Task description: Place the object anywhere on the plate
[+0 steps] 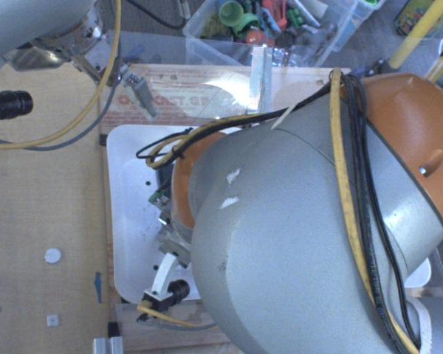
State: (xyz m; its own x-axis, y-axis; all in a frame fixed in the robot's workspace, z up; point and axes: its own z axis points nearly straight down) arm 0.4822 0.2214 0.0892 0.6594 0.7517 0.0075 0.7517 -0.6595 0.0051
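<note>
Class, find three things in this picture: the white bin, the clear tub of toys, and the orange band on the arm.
white bin (129, 198): camera view, bare floor near its left wall.
clear tub of toys (207, 32): camera view, near left corner wall.
orange band (410, 135): camera view, broad upper surface.
</note>
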